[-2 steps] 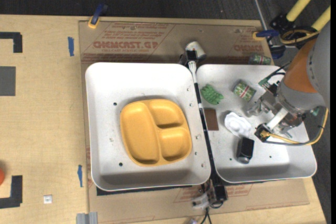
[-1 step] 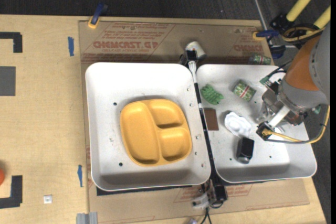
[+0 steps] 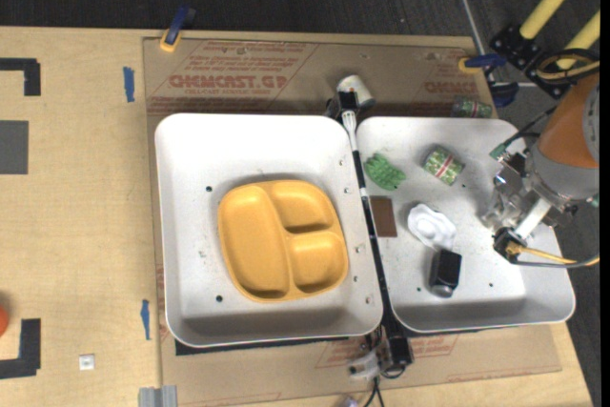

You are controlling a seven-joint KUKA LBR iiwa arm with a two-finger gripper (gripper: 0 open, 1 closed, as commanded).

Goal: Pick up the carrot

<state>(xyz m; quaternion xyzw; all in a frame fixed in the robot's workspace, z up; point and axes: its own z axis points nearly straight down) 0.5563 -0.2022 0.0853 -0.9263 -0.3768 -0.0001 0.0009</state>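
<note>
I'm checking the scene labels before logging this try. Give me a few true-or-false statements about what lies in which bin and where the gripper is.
1. The yellow divided plate lies in the view's left bin. True.
2. The green leafy item lies on the yellow divided plate. False: it lies in the right bin, near that bin's far left corner.
3. The gripper is over the right bin's right side. True.
4. The black item lies in the left bin. False: it lies in the right bin, toward the near wall, just below the white crumpled item.
5. The brown flat piece lies in the right bin, close to the wall it shares with the left bin. True.
</note>
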